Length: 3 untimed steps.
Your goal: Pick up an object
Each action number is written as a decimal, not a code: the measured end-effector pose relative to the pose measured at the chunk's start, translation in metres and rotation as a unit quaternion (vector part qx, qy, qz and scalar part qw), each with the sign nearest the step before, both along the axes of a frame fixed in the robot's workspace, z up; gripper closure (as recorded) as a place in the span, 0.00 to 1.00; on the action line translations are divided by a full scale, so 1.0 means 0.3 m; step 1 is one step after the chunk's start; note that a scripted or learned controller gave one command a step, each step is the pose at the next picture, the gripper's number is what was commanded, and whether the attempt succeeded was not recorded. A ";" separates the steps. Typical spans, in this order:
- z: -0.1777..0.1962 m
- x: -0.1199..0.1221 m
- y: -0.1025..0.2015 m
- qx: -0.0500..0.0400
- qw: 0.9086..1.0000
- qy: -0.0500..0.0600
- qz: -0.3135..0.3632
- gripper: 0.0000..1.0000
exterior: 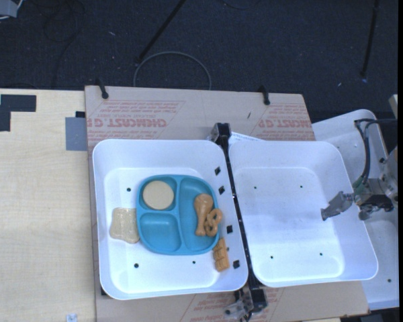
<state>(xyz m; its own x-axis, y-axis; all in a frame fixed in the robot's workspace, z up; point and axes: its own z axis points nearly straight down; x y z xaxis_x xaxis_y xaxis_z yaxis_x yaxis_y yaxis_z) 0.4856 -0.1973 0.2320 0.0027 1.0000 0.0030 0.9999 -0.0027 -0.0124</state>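
A blue divided plate (pixel 162 237) lies in the left bin (pixel 114 159). On it rest a round tan biscuit (pixel 157 194) and a brown pretzel-shaped piece (pixel 207 215). A pale toast-like slice (pixel 124 225) lies just left of the plate. Off the plate's lower right corner sits a small orange-brown chunk (pixel 221 254). My gripper (pixel 353 206) hangs over the right rim of the right bin (pixel 289 180), far from all of these. Its fingers are open, and nothing is between them.
A black divider strip (pixel 232 210) runs between the two bins. Cardboard (pixel 188 116) lies under the bins, and a light wooden bench top (pixel 33 206) extends to the left. The arm's cables (pixel 366 146) loop near the right bin's far corner.
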 end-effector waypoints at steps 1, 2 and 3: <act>0.017 0.008 0.000 -0.001 1.000 -0.005 0.001 0.00; -0.191 0.024 0.011 0.000 1.000 -0.003 0.001 0.00; -0.405 0.020 0.010 0.000 1.000 -0.002 0.001 0.00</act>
